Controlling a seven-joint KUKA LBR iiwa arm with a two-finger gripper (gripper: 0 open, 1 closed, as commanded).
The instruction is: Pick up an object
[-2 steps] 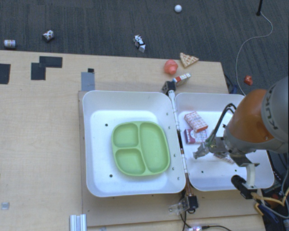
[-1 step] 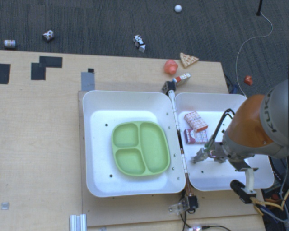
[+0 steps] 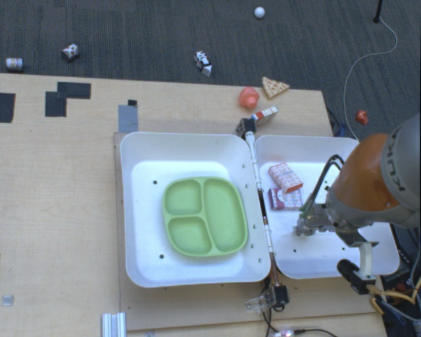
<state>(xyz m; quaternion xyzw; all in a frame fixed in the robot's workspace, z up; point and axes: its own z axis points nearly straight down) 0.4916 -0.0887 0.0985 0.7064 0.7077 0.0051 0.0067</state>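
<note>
Camera view first, and we start at the near edge of the bench (image 3: 59, 230), pale wood grain. We count two white bins side by side, hinged or joined along the middle. Our left bin (image 3: 141, 197) carries one light green divided plate (image 3: 205, 216) with three compartments, lying flat in the middle of the bin floor. Our right bin (image 3: 309, 260) has the arm (image 3: 371, 181) reaching in from the right, grey with its orange band, and the gripper (image 3: 304, 226) sits low over the bin floor near the middle. We cannot tell how the claw stands, the wrist hides it from us.

Just beyond the gripper, we see two small packages in the right bin: one red and white carton (image 3: 285, 176), tilted, resting partly over a flat dark red packet (image 3: 284, 199) beside the bin's inner wall. Both lie apart from the gripper, nothing between them and it.

Farther back on the bench, we count one red ball (image 3: 248, 97), one wedge shaped like a pizza slice (image 3: 275, 87), and one small tube-like item (image 3: 266, 114) near the bins' top junction. Several dark patches (image 3: 66, 95) mark the wood at far left.

Beyond the bench, dark grey carpet (image 3: 164, 33) with scattered bits: one white ball (image 3: 259, 12), a few small toys, one red piece (image 3: 361, 117) at right, and a thin cable (image 3: 368, 56) curling down.
</note>
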